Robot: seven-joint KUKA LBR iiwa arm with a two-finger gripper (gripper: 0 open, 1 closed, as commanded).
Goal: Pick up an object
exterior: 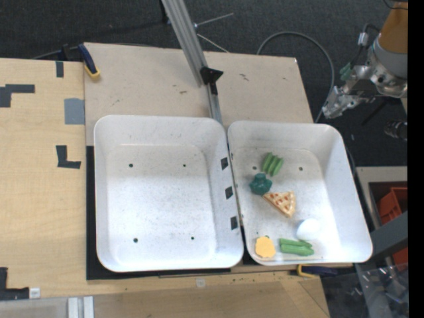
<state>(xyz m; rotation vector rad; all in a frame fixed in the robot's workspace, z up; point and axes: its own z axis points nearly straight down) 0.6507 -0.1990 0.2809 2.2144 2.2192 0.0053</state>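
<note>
Progress nil, judging from the layout. Found in the right bin (326,177), just beside the left bin (159,177): six small pieces, all lying on the floor, none raised. Near the far middle, a ribbed green piece (271,163); touching or nearly touching it on the near side, a teal lump (260,184); just beside that, an orange wedge (281,203). Toward the near wall, a white ball (308,229), a green pod (295,246) close below it, and a yellow piece (265,247) at the pod's left end. Hanging outside the bin, off its far right corner and over the dark floor: the gripper (333,103), on the arm (392,25) reaching in from the right. Well apart from every piece, with nothing seen in its grasp. Spread or pressed together: cannot tell at this size and angle. Left to do, then, by this reckoning: all of it. Choose a piece, travel in over the bin, descend, close, lift clear. Probably easiest to start with the white ball or the ribbed green piece, given the room around each; likely harder with the teal lump and wedge, crowded together.
</note>
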